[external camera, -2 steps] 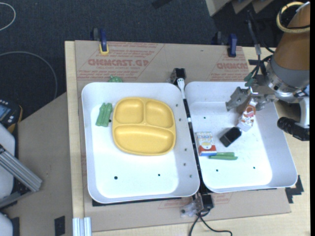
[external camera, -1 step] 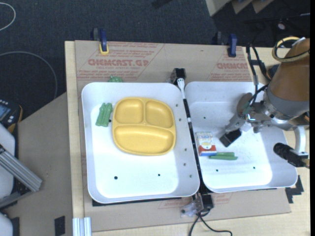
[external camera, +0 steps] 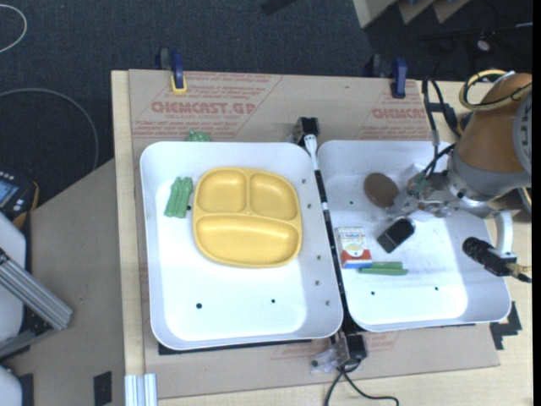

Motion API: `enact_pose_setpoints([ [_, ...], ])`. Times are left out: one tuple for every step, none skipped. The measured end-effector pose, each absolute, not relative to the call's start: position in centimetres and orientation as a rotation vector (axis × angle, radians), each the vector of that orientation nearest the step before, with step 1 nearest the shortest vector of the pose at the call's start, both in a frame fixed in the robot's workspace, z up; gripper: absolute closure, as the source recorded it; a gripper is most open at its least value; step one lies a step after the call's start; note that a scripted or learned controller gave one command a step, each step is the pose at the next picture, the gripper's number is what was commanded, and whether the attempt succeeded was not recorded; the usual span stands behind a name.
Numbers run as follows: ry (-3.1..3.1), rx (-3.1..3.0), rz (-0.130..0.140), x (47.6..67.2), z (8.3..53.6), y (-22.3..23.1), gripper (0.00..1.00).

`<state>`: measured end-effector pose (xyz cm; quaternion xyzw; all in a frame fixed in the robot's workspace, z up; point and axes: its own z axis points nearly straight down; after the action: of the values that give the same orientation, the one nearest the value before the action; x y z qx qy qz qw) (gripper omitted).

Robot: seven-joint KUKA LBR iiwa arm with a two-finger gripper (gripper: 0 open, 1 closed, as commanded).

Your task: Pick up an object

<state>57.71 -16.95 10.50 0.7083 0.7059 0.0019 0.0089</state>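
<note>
My gripper (external camera: 422, 196) hangs low over the upper middle of the right bin (external camera: 439, 309), on the grey arm with the orange band that comes in from the right. A brown rounded object (external camera: 380, 189) lies just to its left. A small black block (external camera: 395, 234) lies tilted just below and to the left of the gripper. Further down are a white packet with red print (external camera: 352, 244) and a green marker (external camera: 381, 268). From this angle nothing can be seen held in the gripper.
The left bin (external camera: 237, 315) holds a yellow divided plate (external camera: 247, 216) and a green ridged piece (external camera: 178, 197) near its left wall. A small green item (external camera: 198, 136) sits on the board behind that bin. Two blue clamps hold the board's far edge.
</note>
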Motion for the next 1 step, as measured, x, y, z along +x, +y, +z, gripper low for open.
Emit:
enact_pose_setpoints([
  [2.197,2.205,0.004,58.39,9.73,-13.66,0.0],
])
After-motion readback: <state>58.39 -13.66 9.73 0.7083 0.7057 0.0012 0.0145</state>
